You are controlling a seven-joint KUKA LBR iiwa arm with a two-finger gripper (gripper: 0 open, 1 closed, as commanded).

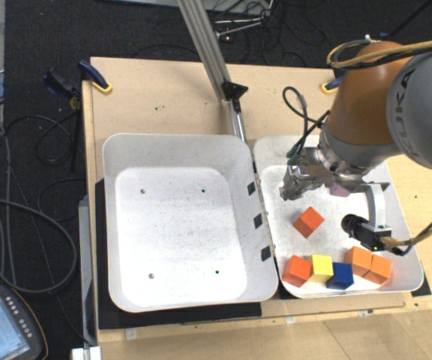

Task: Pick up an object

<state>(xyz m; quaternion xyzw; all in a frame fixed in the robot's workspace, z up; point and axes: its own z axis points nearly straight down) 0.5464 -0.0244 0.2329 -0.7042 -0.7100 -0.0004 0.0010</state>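
My gripper (295, 186) hangs over the upper left part of the right bin (276, 223), above the bin floor. An orange block (308, 221) lies just below and right of it, apart from it. Along the bin's front edge sit another orange block (298, 270), a yellow block (322, 265), a blue block (341, 275) and two orange blocks (370, 263) at the right. A small pale purple piece (339, 190) peeks out under the wrist. Nothing shows between the fingers.
The left bin (175, 220) stands beside the right one on the wooden bench (156, 96). A metal pole (205, 40) slants down from the top to the gap between the bins. Blue clamps (88, 77) grip the bench's far left corner.
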